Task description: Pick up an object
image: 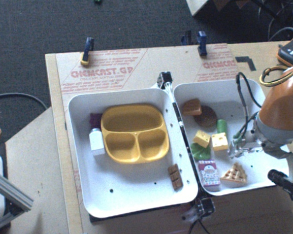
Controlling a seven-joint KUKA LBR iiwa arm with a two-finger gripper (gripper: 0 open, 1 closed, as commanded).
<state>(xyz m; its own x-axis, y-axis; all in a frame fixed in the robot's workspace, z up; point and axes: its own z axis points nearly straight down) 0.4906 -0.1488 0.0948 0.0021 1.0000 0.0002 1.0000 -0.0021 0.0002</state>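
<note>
My gripper (235, 150) hangs low in the right bin (246, 91), just right of a yellow cheese block (219, 141) and above a waffle piece (234, 175). The grey arm with its orange band (283, 108) covers the bin's right side. Also in this bin lie a second cheese wedge (202, 138), a green piece (221, 126), a green pepper-like piece (200, 151), a red and white box (208, 174), a brown round cookie (206, 117) and a brown loaf-like piece (191, 107). Nothing shows in the gripper's grasp.
The left bin (92, 190) holds a yellow divided plate (134, 133), a small white bottle (96, 141), a purple item (95, 118) behind it and a chocolate bar (175, 177) near the dividing wall. Clamps (87, 51) grip the board's far edge.
</note>
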